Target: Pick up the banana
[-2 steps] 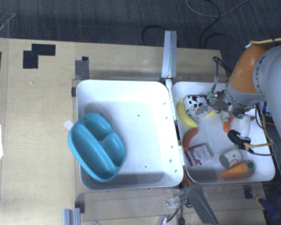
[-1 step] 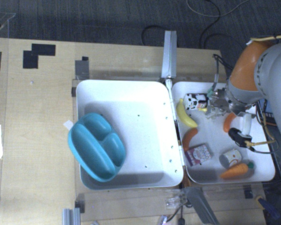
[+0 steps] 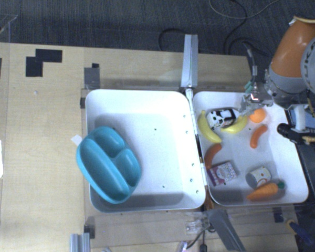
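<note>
Nearest my camera sits the carrot (image 3: 263, 191), a tapered orange toy lying against the front wall of the right bin (image 3: 299, 193). Just behind it I see a small grey block with a face printed on it (image 3: 259, 176) and a flat purple packet (image 3: 223, 172). Everything in that bin looks like smooth moulded plastic, scattered loosely, which I take to be deliberate clutter for the pick.

My target, the banana (image 3: 209, 128), lies at the back left of the right bin, close to the divider wall, a curved glossy yellow piece. A black-and-white toy (image 3: 220, 118) sits in its curve, touching it, and a second yellow curved piece (image 3: 236, 125) lies just beyond that. A reddish sausage (image 3: 212, 154) lies near the banana's lower end.

My end effector (image 3: 253, 97) hangs over the bin's back edge beside an orange ball (image 3: 258, 116), apart from the banana. Whether it is clenched or released I cannot tell from here.

Over in the left bin (image 3: 147, 104), a blue divided dish (image 3: 108, 164) leans on the front corner.
</note>
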{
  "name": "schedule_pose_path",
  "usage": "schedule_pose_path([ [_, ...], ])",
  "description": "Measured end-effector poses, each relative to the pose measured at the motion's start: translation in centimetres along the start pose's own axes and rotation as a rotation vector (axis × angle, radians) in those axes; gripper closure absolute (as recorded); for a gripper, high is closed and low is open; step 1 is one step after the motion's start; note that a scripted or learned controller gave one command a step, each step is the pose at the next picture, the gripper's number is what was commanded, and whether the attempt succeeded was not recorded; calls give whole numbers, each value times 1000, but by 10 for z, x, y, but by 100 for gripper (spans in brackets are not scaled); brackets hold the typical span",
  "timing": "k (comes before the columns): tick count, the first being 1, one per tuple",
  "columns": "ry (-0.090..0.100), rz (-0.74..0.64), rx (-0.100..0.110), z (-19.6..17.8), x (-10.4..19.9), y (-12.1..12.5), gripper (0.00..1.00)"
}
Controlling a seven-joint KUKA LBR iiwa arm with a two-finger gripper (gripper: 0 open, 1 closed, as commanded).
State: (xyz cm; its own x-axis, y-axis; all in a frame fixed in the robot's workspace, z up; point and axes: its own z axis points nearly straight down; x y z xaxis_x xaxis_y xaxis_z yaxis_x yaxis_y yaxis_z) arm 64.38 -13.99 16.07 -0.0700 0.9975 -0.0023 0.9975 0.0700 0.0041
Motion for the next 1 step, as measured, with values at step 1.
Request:
schedule_pose_path([
  [1,0,0,0,0,0,0,0],
])
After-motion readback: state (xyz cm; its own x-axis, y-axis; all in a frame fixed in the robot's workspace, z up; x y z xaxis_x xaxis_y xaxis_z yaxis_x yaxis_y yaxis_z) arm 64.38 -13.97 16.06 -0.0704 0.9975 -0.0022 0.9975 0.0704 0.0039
